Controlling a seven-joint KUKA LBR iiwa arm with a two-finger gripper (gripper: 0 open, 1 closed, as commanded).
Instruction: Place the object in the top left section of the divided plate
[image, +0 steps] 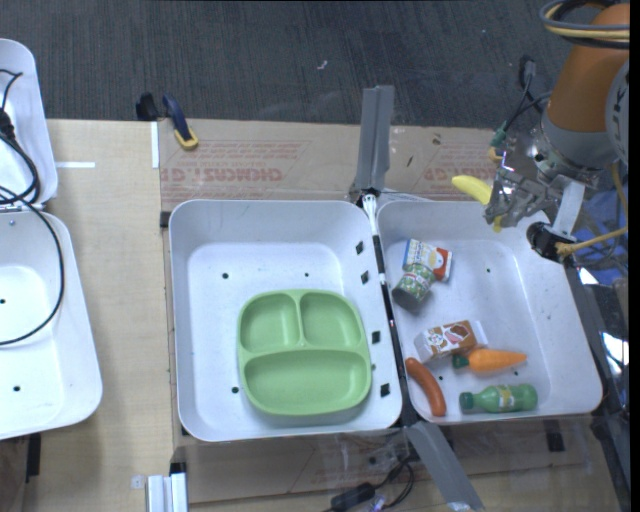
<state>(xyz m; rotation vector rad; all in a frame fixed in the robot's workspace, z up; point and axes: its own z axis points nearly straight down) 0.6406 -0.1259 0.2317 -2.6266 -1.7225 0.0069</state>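
The grey arm with its orange band is cut off by the top and right edges, and its two-finger gripper, above the far rim of the right white bin, is too cluttered with cables to tell how it stands. A yellow banana-shaped toy at that rim is partly hidden behind the gripper. The labels on the small white carton and the brown-and-white box are too small to read.

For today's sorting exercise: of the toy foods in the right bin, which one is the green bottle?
The green bottle lies on its side at the right bin's near edge, just below the orange carrot; the others are orange, red or boxed.
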